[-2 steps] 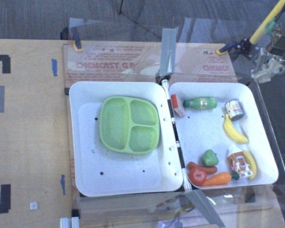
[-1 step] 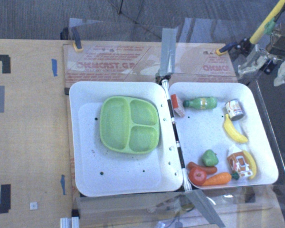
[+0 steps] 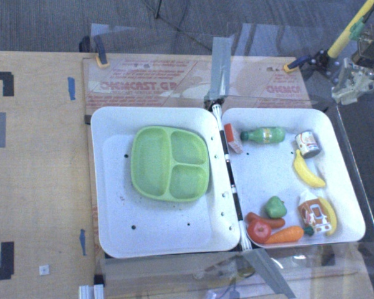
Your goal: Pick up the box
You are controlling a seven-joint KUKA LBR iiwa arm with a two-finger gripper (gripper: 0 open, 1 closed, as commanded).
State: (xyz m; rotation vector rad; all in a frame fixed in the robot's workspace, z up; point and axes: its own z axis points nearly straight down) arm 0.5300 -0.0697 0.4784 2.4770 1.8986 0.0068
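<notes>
Box [image 3: 314, 214] sits in the near right corner of the right bin [image 3: 344, 161]. It is orange with a white top end and a printed panel on its face, lying flat with its long axis roughly front to back. The print is too small to read.

- A yellow banana-shaped piece [image 3: 330, 212] lies along its right side, touching or nearly touching; can't tell which.
- A carrot [image 3: 287, 234] lies just beside its near left corner, with a small dark green bit between them.
- The bin's near rim is close behind the box's near end, and the right wall is just past the yellow piece. Tight on both sides.
- The left side of the box is freer: bare floor between it and the green pepper [image 3: 275, 207].
- A tomato [image 3: 259, 230] touches the carrot's left end, by the wall between the bins.

Mid bin: a banana [image 3: 308, 170] sits just beyond the box's far end, with a small gap. The centre of the floor is bare, the widest open patch in this bin.

Far side: a can [image 3: 307, 144] is near the right wall, a green bottle [image 3: 263, 135] lies on its side, and a small red and white packet [image 3: 232, 139] sits against the dividing wall.

The left bin [image 3: 112, 185] holds a green divided plate [image 3: 170, 164], with bare floor all round it.

Gripper [image 3: 354, 83] is past the right bin's far right corner, outside the rim and well apart from the box. Can't tell whether it's spread or closed; too small and cluttered there.
</notes>
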